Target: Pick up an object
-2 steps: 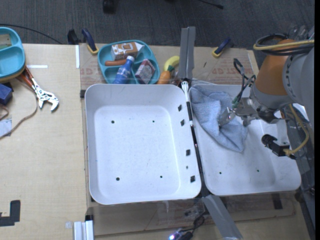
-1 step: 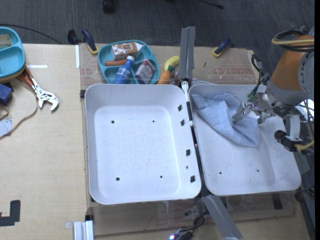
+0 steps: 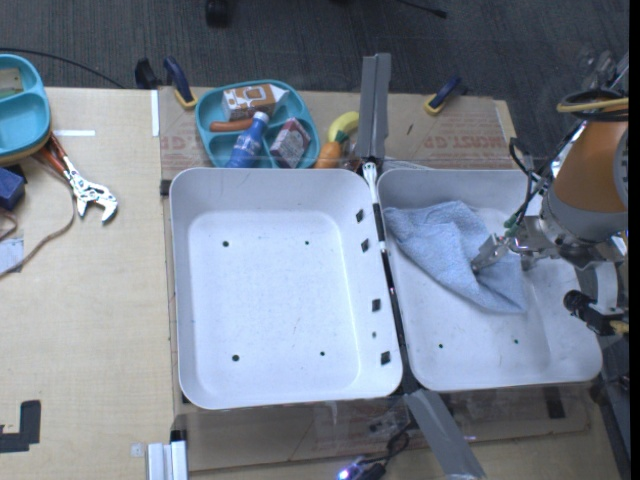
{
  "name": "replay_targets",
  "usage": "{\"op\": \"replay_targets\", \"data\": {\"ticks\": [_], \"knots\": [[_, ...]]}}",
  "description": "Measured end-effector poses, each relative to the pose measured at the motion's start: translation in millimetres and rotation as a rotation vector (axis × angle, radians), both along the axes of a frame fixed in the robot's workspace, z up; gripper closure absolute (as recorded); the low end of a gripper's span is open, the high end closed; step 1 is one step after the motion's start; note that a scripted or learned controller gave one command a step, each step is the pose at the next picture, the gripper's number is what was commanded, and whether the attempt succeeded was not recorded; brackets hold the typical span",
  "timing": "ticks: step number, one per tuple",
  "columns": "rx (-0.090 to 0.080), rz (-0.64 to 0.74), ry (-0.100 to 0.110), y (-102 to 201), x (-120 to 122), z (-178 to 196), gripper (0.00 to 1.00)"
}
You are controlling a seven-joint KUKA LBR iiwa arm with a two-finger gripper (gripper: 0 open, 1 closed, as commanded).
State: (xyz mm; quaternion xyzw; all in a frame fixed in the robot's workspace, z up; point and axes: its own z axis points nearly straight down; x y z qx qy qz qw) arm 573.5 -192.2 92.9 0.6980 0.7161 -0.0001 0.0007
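Note:
A crumpled light blue cloth point(image 3: 448, 249) lies in the right bin point(image 3: 480, 353), spread from its upper left toward the middle. My gripper point(image 3: 490, 255) comes in from the right and sits low at the cloth's right edge, its metal fingertips touching or pressed into the fabric. The fingers look close together, but whether cloth is caught between them cannot be made out. The grey arm with its orange band point(image 3: 598, 158) rises at the right edge of the view.
The left bin point(image 3: 275, 383) stands beside the right one, divided by a hinged rim. Behind the bins a teal tray point(image 3: 212, 128) holds a bottle, a box and toy food. A wrench point(image 3: 90, 196) and another teal tray point(image 3: 20, 108) lie far left.

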Motion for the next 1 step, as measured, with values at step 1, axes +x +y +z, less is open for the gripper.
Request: {"op": "replay_targets", "data": {"ticks": [1], "knots": [[0.0,0.244,-0.001,28.0,9.1,0.0,0.0]]}}
